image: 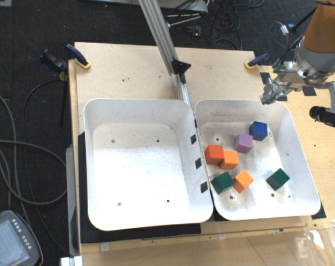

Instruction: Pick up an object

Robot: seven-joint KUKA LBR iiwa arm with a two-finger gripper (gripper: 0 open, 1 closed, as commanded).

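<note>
Although the gripper hovers over the right bin's far rim, its pose unreadable, the blue cube just beyond it looks light, stiff and smooth-faced, best pinched across two opposite flat sides clear of the purple cube.

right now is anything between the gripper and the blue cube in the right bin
Nothing visible. The gripper hangs over the right bin's far rim, and only bare bin floor lies between it and the blue cube. The purple cube sits beyond.
</note>
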